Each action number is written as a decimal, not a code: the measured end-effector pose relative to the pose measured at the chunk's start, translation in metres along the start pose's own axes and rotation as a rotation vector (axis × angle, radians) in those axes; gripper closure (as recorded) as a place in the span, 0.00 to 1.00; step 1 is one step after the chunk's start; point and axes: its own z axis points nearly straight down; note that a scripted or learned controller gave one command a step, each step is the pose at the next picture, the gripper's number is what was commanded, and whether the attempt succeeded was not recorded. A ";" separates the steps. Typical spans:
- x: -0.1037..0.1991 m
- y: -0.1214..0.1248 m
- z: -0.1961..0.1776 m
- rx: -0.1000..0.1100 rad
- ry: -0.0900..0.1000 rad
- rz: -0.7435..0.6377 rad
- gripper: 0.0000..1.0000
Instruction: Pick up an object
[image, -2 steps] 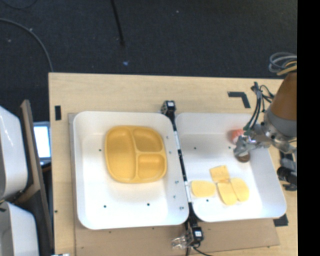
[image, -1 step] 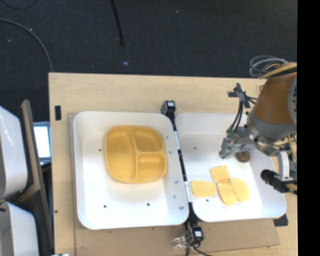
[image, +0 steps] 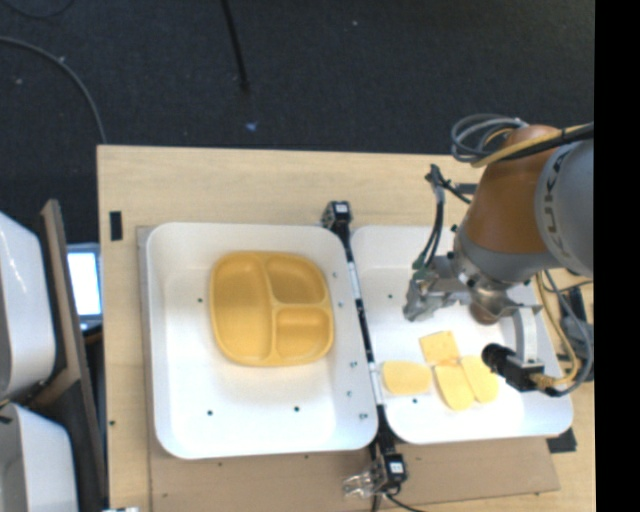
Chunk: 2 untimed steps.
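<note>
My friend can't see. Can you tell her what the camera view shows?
A grey and orange robot arm reaches from the right over the right white bin, its gripper just above four yellow pieces lying near the bin's front. The left bin holds a yellow divided tray.
</note>
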 end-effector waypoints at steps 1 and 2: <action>0.050 0.010 -0.002 0.001 0.000 0.001 1.00; 0.099 0.001 -0.002 0.001 0.000 0.000 1.00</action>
